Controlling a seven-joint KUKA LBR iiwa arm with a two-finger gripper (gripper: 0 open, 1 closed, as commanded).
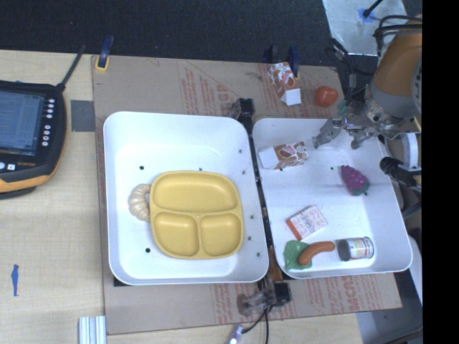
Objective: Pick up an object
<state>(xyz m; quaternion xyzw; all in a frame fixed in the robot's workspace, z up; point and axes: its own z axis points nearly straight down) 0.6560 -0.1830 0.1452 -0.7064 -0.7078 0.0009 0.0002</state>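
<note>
Tool (343,130) open, empty, upper right of frame over right bin (399,213). Nearby below: carton (284,155), purple grapes (353,180). Yellow tray (195,213) in left bin (122,192).

2 glossy white plastic bins (179,131), a matt yellow plastic tray (195,213), brown cardboard (179,84) underneath, pale wood-grain bench (50,264).

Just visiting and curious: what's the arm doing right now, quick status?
Gripper open, nothing between fingers, above right bin's far edge. Small carton lies just left of it, purple toy just below. Nothing blocking either.
</note>
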